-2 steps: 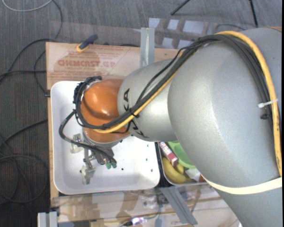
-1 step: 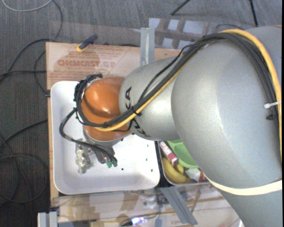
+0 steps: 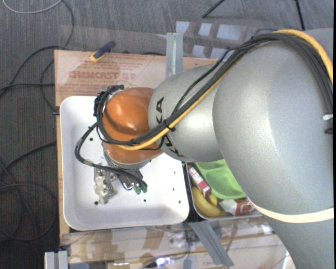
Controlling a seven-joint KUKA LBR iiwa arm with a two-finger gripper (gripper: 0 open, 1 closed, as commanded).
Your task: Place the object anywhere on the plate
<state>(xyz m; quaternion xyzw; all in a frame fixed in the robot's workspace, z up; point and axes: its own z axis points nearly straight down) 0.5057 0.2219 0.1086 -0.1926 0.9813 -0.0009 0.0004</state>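
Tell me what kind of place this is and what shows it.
Most likely a robotics lab or test cell, not a home or shop. A big grey robot arm reaches over two white bins on a makeshift cardboard-topped bench, and loose cables trail across the carpet floor.

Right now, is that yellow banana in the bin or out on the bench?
In. The banana lies inside the right bin, beside a green plate, partly hidden under the arm.
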